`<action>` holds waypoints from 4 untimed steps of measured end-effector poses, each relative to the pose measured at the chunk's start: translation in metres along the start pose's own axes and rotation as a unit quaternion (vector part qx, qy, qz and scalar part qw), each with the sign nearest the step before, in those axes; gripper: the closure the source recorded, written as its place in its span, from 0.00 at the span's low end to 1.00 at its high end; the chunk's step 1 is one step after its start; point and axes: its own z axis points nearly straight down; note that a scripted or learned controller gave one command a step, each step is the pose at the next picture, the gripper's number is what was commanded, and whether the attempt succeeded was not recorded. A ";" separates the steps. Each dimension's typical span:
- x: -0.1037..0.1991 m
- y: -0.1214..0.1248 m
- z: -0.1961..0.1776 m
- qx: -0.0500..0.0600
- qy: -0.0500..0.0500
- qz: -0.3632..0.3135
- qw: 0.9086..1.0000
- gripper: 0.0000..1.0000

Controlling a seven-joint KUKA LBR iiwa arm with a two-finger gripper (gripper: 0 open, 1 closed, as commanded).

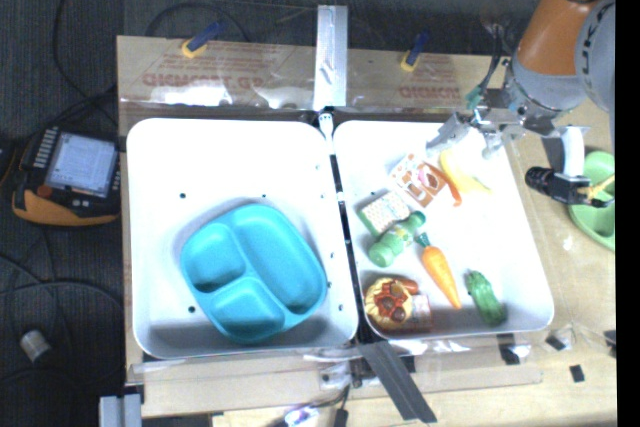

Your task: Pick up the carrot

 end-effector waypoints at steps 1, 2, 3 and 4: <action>-0.011 -0.073 0.044 0.000 -0.001 -0.095 0.995 0.00; 0.012 -0.118 0.113 -0.007 -0.003 -0.110 0.994 0.00; 0.013 -0.117 0.103 -0.008 -0.002 -0.110 0.994 1.00; 0.051 -0.136 0.008 0.000 -0.001 -0.044 0.999 1.00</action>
